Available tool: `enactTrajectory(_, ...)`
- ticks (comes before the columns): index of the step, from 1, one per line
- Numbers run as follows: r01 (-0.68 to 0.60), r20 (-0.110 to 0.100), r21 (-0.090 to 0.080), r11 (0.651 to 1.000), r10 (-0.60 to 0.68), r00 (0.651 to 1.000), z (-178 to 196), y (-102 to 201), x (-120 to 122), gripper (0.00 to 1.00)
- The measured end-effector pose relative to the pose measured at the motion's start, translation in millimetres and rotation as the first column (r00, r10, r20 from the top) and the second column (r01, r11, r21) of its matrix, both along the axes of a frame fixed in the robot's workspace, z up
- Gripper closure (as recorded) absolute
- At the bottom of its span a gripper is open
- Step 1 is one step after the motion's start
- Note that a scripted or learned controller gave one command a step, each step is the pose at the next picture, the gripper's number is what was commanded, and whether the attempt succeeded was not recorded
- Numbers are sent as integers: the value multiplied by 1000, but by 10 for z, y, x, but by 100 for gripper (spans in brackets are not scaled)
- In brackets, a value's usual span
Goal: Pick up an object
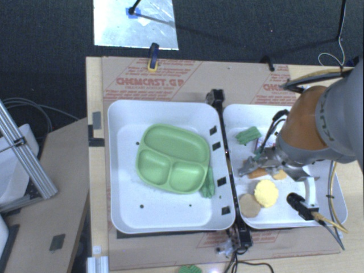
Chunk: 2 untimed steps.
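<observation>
Jaws (253,166): low in the right bin (239,118), whether parted or gripping cannot be told.
Yellow object (266,193): just below jaws.
Green tray (172,158): left bin (122,169).

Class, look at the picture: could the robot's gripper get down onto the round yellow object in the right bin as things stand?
Probably yes. The gripper sits just above the round yellow object in the right white bin, and nothing covers its top. A tan round piece touching its left side may crowd the approach.
</observation>
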<state>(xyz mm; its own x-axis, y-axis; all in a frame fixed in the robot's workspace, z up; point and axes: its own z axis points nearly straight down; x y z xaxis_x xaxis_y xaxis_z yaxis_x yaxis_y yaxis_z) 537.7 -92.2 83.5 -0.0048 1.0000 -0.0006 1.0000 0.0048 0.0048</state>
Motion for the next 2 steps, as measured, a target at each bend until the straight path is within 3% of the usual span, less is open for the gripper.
enactTrajectory(1, 2, -2, 1, 1000, -2, 1000, 110, 0, -18, 100)
enactTrajectory(2, -5, 6, 1, 1000, 5, 1000, 1063, 577, 345, 100)
